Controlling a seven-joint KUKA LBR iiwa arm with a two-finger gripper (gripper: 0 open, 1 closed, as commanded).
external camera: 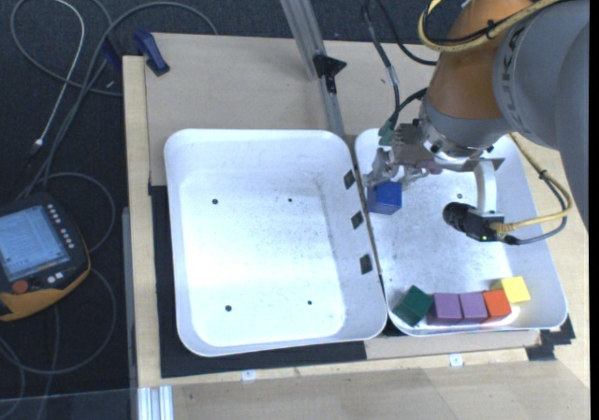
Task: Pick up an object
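Arm [505, 53] comes in from the right and covers the far part of the right bin [538, 250]; its upper bulk is cut off by the frame's right and top edges. Gripper [386, 175] sits at the left edge of the right bin, close to the wall between the two bins. Fingers are small and cluttered by wrist hardware, so how far they are open cannot be told for sure; a blue cube [385, 196] sits right at the fingertips, apparently between them, and looks gripped. Whether the cube is lifted off the bin floor or resting on it cannot be told from this angle.

Right bin, near edge: a row of blocks touching or nearly touching. From left: green block [412, 302], tilted; purple block [448, 307]; a second purple block [474, 305]; orange block [497, 304]; yellow block [515, 290] at the right end, slightly farther back. A black part [468, 220] on a cable hangs over the middle of the right bin.

Left bin [257, 152] has a speckled floor with a few dark dots.

A metal pole [304, 21] slants down from the top to the far junction of the bins. Handheld controller [36, 254] lies at far left, partly cut off by the frame edge. Blue clamp [150, 51] sits on the bench's far left corner.
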